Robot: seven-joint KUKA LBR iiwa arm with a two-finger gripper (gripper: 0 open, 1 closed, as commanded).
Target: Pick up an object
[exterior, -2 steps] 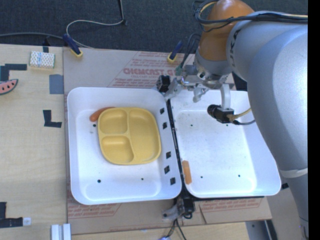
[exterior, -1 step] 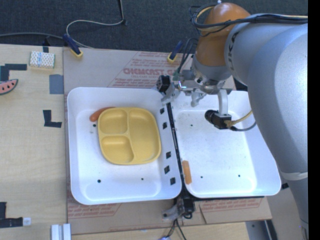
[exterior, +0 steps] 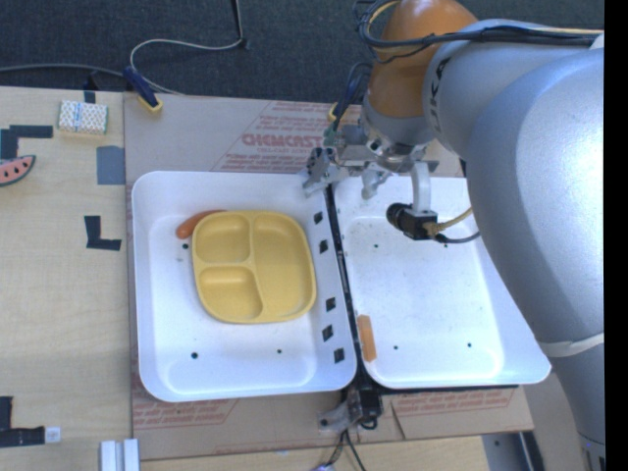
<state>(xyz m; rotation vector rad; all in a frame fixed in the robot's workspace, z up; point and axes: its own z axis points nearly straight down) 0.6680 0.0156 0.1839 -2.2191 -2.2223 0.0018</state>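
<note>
You see the gripper (exterior: 345, 177) at upper centre, over the divider between the two bins; whether it holds anything, you cannot tell. The yellow divided plate (exterior: 253, 266) in the left bin (exterior: 162, 361) half hides an orange sausage-like piece (exterior: 189, 226).

yellow tray (exterior: 255, 266), white bins (exterior: 157, 361), orange carrot (exterior: 366, 338), grey/orange arm (exterior: 510, 96)
</note>
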